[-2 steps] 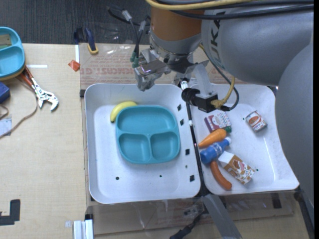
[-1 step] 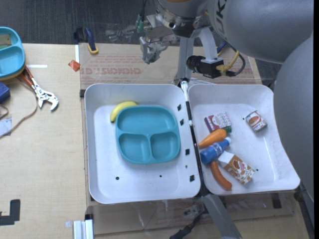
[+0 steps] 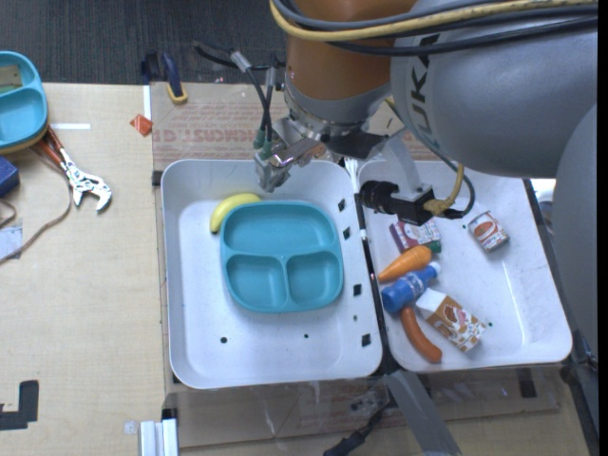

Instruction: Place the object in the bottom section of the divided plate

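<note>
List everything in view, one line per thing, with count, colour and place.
divided plate: 1, teal, left bin
banana: 1, yellow, left bin, at the plate's upper-left rim
bins: 2, white, side by side on the bench
carrot: 1, orange, right bin
bottle: 1, blue, right bin
sausage: 1, orange-red, right bin
carton: 1, white and brown, right bin
can: 1, red and white, right bin
wrench: 1, silver, bench at left
gripper: 1, metal, above the left bin's far edge
</note>
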